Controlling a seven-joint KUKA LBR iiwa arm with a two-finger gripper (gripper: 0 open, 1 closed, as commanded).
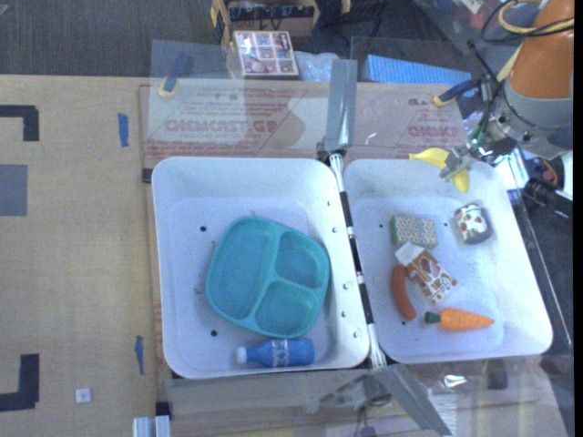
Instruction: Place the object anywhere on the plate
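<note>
Currently the tool (463,157) hangs over the right bin's (528,335) far edge, clamped on a yellow banana (453,167), so the transfer step is in hand: next, carry it left to the teal plate (269,276).

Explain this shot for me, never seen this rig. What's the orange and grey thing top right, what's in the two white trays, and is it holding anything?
That is a robot arm, reaching in from the right; one fixed camera looks down on the bench at a slant. Its gripper sits over the far edge of the right bin, with a yellow banana-like toy at its tip; whether it is gripped, I cannot tell. The left bin holds a teal divided plate, the target, and a blue bottle lying in front of it. The right bin holds a carrot, a sausage, two small boxes and a round silvery item.
</note>
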